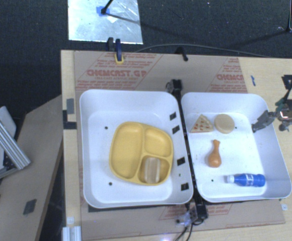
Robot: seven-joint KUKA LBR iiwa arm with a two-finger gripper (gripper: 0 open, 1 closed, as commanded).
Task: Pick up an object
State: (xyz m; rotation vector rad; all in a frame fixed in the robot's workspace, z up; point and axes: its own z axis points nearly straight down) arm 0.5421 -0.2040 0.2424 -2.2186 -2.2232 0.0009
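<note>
You are looking at the pincer (267, 120), whose grip state I cannot tell, hovering just right of the light, rigid toy drumstick (214, 154), best taken at its narrow neck.

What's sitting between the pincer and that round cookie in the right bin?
Nothing visible does. The pincer is at the right bin's right rim, and only bare white floor lies between it and the round cookie. The pizza slice sits on the cookie's far side.

Dark carpet floor (211, 14), wooden bench (68, 84)
</note>
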